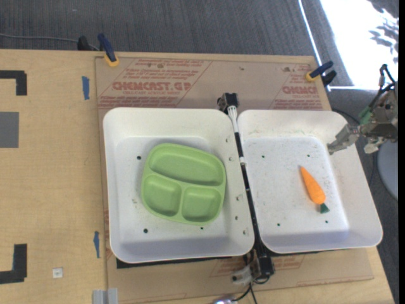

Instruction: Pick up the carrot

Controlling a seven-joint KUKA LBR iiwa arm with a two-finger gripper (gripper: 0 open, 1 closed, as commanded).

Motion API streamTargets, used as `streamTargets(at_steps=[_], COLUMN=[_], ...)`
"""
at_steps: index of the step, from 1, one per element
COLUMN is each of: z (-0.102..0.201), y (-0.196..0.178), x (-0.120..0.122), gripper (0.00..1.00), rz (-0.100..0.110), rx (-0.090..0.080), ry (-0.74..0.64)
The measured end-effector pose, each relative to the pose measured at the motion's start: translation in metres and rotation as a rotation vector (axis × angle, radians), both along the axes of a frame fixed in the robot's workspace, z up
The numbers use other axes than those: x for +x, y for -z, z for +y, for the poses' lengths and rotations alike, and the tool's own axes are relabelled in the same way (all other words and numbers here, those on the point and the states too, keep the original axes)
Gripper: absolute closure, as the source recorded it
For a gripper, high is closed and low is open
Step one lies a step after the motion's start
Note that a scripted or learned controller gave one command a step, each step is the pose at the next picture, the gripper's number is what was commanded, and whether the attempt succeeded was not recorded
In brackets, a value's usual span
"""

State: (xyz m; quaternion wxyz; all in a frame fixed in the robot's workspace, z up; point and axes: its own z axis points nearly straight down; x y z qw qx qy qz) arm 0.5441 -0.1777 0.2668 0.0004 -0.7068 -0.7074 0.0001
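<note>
Table carries a brown sheet printed "CHEMCAST GP" in red. Two white bins: left bin holds a green three-compartment plate; right bin holds the carrot, lying right of centre, leaf end nearest. Pincer over that bin's far right rim; spread cannot be told.

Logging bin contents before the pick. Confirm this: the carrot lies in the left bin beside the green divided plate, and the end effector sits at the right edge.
One detail is wrong. The camera view shows the carrot lying alone in the right bin, not beside the green divided plate, which sits in the left bin. The end effector is at the right edge, as stated.
</note>
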Motion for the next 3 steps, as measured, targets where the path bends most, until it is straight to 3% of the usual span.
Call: streamTargets(at_steps=[1, 2, 3], z=[-0.007, 0.013, 0.012], y=[0.151, 0.181, 0.169], x=[-0.011, -0.021, -0.019], gripper=[0.0, 0.0, 1.0], rz=[0.002, -0.003, -0.01], rx=[0.001, -0.001, -0.004], ry=[0.001, 0.001, 0.002])
